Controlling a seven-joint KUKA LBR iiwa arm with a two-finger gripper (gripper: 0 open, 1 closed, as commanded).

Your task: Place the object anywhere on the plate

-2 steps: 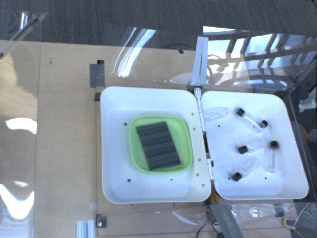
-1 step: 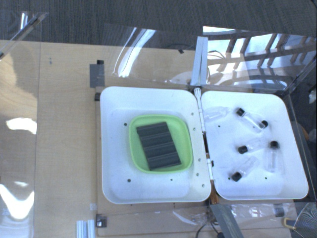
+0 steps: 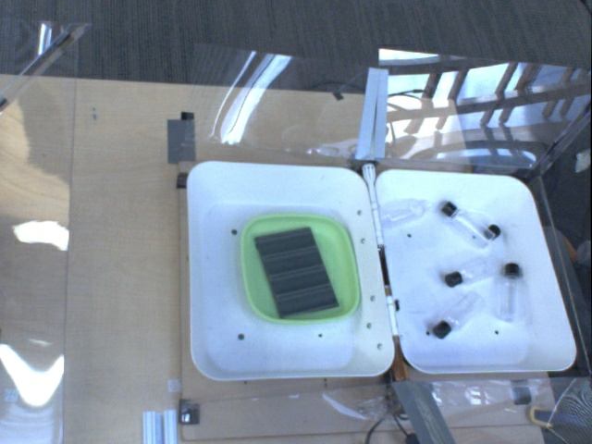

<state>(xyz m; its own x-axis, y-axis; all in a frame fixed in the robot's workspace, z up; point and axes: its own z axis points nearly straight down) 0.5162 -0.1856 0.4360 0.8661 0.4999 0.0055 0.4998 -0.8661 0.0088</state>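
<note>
I cannot tell whether my end effector is open or closed.

The task's thing is a dark grey ribbed block [image 3: 296, 273], flat and rectangular, and it lies on the green plate [image 3: 252, 276]. It sits about in the plate's middle, inside the rim on all 4 sides, with green showing all around it. Its long axis runs from the far side of the plate toward the near side, skewed a little: the far end leans to the view's left, the near end to the view's right. The ribs cross it the short way, splitting the top into bands.

The plate is square with rounded corners and rests in the middle of the left white bin [image 3: 213, 248]. It stands clear of the bin walls.

The right white bin [image 3: 527, 340] touches the left one along their shared edge. In it lie 5 clear vials [image 3: 453, 278] with black caps, scattered and apart from each other, pointing different ways.

Both bins rest on the pale wooden bench [image 3: 111, 248]. A grey metal bar [image 3: 375, 109] runs away from the far end of the seam between the bins.
</note>
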